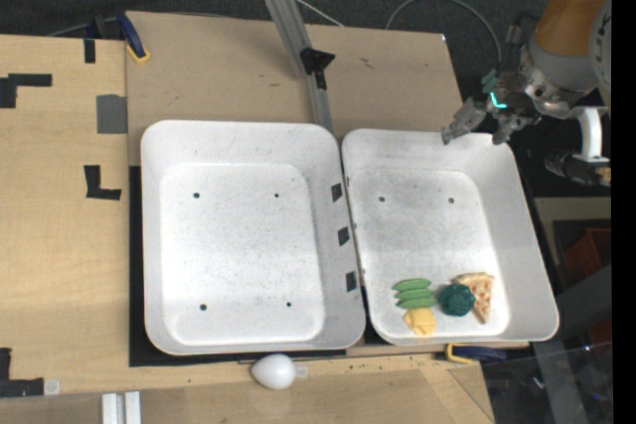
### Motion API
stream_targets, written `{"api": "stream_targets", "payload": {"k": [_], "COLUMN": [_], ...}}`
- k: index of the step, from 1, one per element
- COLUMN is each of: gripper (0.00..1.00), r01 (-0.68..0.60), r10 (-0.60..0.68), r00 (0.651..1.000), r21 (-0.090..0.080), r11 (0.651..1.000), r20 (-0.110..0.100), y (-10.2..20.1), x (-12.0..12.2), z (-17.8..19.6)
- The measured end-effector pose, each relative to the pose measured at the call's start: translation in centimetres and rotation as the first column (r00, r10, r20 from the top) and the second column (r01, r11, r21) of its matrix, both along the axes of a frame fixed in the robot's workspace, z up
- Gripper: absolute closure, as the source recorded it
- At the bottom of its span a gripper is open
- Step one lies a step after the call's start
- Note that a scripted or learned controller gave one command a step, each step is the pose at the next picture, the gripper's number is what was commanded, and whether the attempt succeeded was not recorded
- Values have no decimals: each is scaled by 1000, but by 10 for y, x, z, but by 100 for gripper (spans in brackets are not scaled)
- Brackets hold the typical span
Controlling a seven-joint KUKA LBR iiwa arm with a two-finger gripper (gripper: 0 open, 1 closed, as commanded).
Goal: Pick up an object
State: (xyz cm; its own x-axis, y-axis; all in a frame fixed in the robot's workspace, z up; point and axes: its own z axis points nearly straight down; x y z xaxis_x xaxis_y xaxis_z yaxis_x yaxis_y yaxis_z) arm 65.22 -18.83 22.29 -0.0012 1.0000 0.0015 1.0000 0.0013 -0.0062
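Several small toy foods lie in the near corner of the right bin (pixel 497 174): a green ridged piece (pixel 413 291), a yellow piece (pixel 420 320), a dark green lump (pixel 457 299) and a tan pizza-like slice (pixel 480 294). My gripper (pixel 479 126) hangs at the far right rim of that bin, well away from the toys, with its fingers spread and nothing between them.
The left bin (pixel 238 233) sits beside the right one. A white egg-shaped object (pixel 274 371) rests on the bench in front of the left bin. A slanted metal pole (pixel 288 15) stands behind the bins.
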Motion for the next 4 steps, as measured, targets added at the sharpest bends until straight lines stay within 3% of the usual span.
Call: {"api": "stream_targets", "payload": {"k": [1,3,4], "gripper": [0,0,0], "r01": [-1,1,-1], "r10": [1,-1,1], "r00": [1000,1000,1000], "r21": [-3,-2,-3], "r11": [1000,1000,1000], "r20": [4,-2,2], "y": [0,-4,-4], "x": [1,-16,-17], "z": [3,-101,-137]}}
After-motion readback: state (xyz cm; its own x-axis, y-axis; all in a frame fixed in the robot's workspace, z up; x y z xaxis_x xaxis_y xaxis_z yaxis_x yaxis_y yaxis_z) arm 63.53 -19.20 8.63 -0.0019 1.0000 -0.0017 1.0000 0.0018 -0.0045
